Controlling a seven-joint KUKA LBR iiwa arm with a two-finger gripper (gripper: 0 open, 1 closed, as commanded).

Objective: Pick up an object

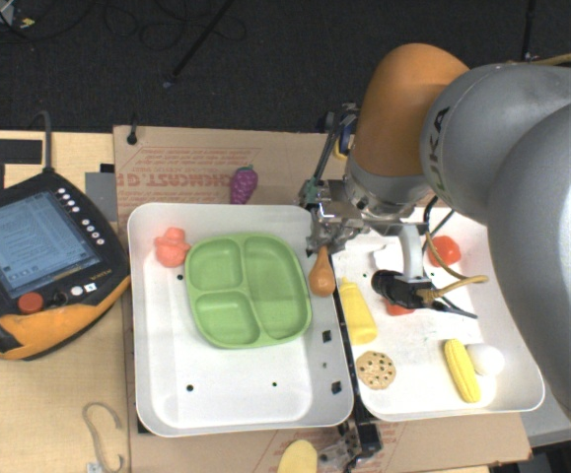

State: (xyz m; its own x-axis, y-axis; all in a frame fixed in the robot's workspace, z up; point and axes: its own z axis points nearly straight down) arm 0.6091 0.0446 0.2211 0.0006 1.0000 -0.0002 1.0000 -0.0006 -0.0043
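Over the divide between the two white bins, the pincer (322, 233) is hanging just above an orange-brown, pear-shaped object (321, 276) that is leaning at the left bin (157, 363)'s right wall, probably the pick target. Whether the pincer is spread or pinching, I cannot tell. Beside it a green sectioned tray (246, 292) is taking the middle, likely crowding the approach.

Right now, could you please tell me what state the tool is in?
Tool: over the divide between the bins, just above the orange-brown pear-shaped item; open or closed cannot be told.
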